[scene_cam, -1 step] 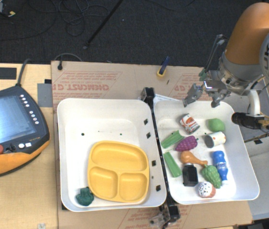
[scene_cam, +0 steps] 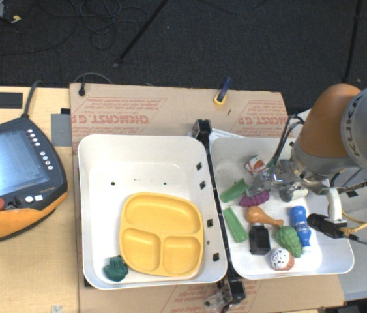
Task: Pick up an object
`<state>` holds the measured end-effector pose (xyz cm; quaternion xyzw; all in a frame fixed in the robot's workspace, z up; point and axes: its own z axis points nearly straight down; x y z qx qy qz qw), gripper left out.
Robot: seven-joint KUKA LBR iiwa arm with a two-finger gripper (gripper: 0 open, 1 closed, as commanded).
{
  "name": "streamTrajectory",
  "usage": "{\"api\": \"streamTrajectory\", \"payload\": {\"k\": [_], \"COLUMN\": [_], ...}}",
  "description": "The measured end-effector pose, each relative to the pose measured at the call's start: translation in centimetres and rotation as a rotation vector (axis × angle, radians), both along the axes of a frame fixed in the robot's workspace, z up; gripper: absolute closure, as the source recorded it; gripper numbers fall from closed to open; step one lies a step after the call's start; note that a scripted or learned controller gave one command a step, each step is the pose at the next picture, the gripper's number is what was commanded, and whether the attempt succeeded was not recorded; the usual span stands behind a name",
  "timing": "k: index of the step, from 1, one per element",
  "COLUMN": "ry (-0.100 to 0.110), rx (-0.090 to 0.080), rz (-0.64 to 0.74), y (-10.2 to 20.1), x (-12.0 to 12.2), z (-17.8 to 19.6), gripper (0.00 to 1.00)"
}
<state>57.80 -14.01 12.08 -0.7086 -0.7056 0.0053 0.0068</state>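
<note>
Below the orange-banded wrist, the gripper [scene_cam: 276,185] sits low in the right bin [scene_cam: 339,261]; whether its fingers are spread or closed cannot be told. Just left of them lie a purple toy [scene_cam: 256,195] and a green block [scene_cam: 234,191]. Nearer the camera: an orange drumstick [scene_cam: 262,216], black block [scene_cam: 259,239], blue figure [scene_cam: 300,223]. Far left, the left bin [scene_cam: 98,168] holds a yellow tray [scene_cam: 160,233].
</note>
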Motion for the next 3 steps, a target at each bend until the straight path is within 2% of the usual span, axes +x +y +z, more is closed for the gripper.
{"api": "streamTrajectory", "payload": {"k": [1,2,3], "ry": [-0.018,-0.021,-0.019], "rx": [-0.001,0.001,0.001], "rz": [0.004,-0.004,0.011], "y": [3.1,2.9,11.9], "x": [1.2,1.3,-0.6], "z": [-3.3,-2.0,7.2], "gripper": [0.00,1.00,1.00]}}
